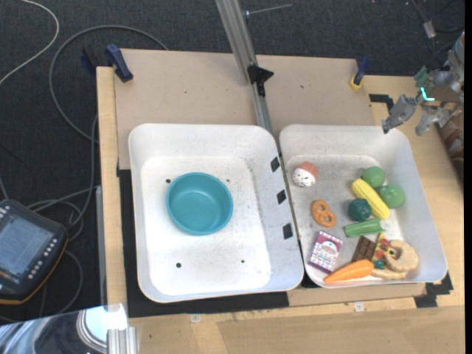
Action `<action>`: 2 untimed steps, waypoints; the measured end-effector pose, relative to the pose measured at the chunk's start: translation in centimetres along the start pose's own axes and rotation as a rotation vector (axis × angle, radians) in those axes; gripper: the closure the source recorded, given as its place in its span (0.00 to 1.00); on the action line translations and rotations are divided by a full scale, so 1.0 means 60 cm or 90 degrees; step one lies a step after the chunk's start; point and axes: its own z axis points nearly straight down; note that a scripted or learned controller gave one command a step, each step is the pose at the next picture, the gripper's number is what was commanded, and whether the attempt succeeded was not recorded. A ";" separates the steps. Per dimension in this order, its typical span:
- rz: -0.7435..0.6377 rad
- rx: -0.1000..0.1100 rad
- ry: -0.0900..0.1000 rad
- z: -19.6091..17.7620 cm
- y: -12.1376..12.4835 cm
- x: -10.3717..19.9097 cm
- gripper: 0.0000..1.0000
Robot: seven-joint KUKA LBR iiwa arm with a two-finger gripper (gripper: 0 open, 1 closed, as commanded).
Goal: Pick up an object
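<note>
My gripper (410,119) hangs above the far right corner of the right bin (420,198), fingers spread open with nothing between them. Below it in that bin lie a yellow corn cob (370,198), two green fruits (374,176) (393,195), a dark teal ball (360,209), a green cucumber (361,228), a pretzel (323,212), a white and red ball (304,174), a pink box (325,251), a carrot (349,271), a chocolate bar (363,247) and a tan cookie (400,257). All of them rest on the bin floor, apart from the gripper.
The left bin (147,153) holds a teal bowl (199,203). A metal post (237,28) slants down to the gap between the bins. Blue clamps (118,61) grip the bench's far edge. A tablet (26,249) lies on the floor at the left.
</note>
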 end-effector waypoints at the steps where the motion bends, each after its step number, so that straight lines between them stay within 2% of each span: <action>1: 0.000 -0.004 -0.001 -0.006 0.002 0.000 0.00; 2: 0.000 0.001 -0.001 0.101 0.007 0.001 0.00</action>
